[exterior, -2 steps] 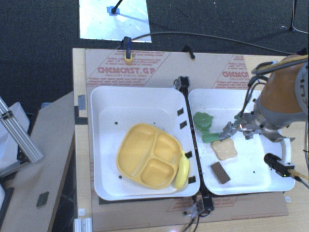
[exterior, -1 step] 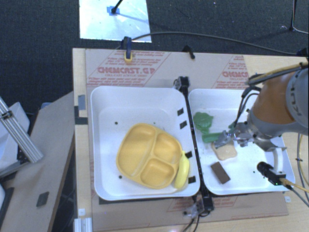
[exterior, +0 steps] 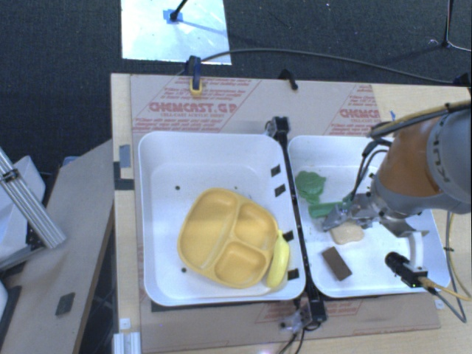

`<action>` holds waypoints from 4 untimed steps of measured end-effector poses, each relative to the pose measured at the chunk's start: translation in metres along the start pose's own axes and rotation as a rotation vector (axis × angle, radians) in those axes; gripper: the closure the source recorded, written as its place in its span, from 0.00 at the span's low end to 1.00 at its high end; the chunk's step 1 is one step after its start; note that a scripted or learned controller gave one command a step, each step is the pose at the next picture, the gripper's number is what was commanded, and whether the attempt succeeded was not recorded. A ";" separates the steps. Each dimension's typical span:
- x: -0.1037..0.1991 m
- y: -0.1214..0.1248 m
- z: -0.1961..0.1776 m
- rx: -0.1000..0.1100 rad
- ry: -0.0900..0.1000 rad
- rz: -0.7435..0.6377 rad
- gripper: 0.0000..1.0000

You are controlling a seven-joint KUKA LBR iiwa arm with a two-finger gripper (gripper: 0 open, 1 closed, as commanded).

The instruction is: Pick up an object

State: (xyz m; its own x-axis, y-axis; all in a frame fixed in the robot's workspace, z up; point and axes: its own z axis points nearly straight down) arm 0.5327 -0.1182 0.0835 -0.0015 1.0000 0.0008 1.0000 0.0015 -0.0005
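My gripper (exterior: 341,220) hangs low in the right bin (exterior: 435,268); I cannot tell its grip. A beige lump (exterior: 346,234) lies just below it, green pieces (exterior: 310,186) beside it.

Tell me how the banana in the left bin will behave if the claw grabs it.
The banana is curved and smooth, so it may slip or rotate between fingers. It lies wedged between the yellow tray and the bin wall, likely crowding a grasp. It looks like a light toy.
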 end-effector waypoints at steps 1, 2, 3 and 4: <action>0.000 0.001 -0.012 -0.003 -0.001 0.000 1.00; -0.011 0.004 -0.065 -0.007 -0.003 0.002 1.00; -0.009 0.003 -0.108 -0.005 -0.002 -0.002 1.00; -0.009 0.004 -0.130 -0.004 -0.001 -0.003 1.00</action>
State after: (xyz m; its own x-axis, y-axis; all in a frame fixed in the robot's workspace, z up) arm 0.5366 -0.1275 0.2140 -0.0043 1.0000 -0.0007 1.0000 0.0043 0.0039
